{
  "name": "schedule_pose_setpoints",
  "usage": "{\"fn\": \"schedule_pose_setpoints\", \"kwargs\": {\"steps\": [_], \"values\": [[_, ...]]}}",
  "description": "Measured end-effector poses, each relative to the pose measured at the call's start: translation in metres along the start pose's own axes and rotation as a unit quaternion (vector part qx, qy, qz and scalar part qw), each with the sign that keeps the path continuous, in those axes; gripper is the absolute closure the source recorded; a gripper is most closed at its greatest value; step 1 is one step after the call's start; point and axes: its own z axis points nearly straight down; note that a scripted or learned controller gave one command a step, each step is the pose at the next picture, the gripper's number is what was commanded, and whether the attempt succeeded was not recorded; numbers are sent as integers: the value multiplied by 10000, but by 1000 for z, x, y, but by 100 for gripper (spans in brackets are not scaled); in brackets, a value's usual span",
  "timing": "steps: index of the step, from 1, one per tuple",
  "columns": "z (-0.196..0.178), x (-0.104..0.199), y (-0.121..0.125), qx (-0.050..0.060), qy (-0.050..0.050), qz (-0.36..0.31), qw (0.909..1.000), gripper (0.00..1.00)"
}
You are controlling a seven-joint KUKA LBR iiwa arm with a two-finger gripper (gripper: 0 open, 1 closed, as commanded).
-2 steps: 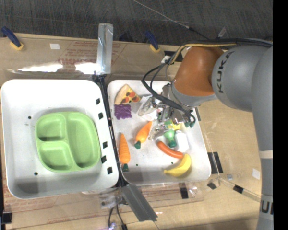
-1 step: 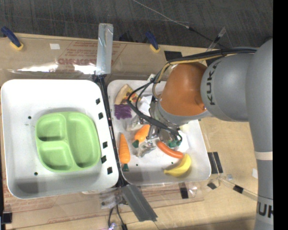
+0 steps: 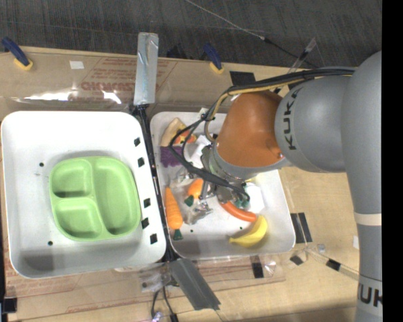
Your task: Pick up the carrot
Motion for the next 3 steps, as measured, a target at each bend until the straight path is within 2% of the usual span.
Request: {"fn": "schedule_pose_setpoints", "kwargs": {"steps": [1, 2, 3], "values": [[-10, -2, 2, 2, -9, -47, 10000, 100], [-165, -6, 8, 37, -82, 89, 9999, 100], [-294, -40, -51, 44, -68, -201, 9998, 100]]}}
